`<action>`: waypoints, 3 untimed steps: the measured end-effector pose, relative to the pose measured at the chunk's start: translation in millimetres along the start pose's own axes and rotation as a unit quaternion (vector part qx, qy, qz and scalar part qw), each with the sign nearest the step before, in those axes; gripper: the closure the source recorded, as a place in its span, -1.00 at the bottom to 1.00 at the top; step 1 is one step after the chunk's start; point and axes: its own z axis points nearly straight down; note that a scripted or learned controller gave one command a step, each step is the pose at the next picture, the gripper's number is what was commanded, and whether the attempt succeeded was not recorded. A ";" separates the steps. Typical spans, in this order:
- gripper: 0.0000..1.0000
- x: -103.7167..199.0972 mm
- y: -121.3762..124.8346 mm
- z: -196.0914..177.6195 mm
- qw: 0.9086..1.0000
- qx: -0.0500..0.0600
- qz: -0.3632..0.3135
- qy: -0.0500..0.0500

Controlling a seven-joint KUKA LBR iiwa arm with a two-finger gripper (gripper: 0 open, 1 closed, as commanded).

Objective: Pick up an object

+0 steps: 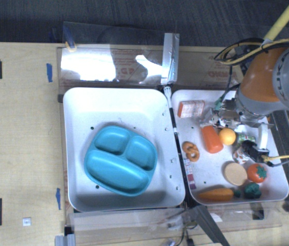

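The right bin [275, 188] holds several toy foods. Among them are a pink box [191, 108], an orange cylinder [212, 139], a yellow lemon [227, 137], a pretzel [190, 150], a tan disc [234, 173], a tomato [257, 172], a carrot [216, 193] and a green piece [252, 190]. My gripper [232, 123] hangs low over the upper right of this bin, just above the lemon and the orange cylinder. The wrist and its cables hide what lies right under it.
In the left bin [78, 106] lies a blue divided plate [121, 159]. A clear plastic panel [114, 60] stands behind the bins. Yellow and black cables [247, 47] loop near the arm at the upper right.
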 end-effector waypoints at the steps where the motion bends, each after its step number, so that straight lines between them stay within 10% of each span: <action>1: 1.00 -3.5 1.7 -12.2 1.000 -0.003 0.002 -0.003; 2: -1.00 -3.7 0.7 -10.7 1.000 -0.001 0.003 -0.003; 3: 1.00 -4.3 2.3 -21.3 1.000 -0.003 0.003 -0.003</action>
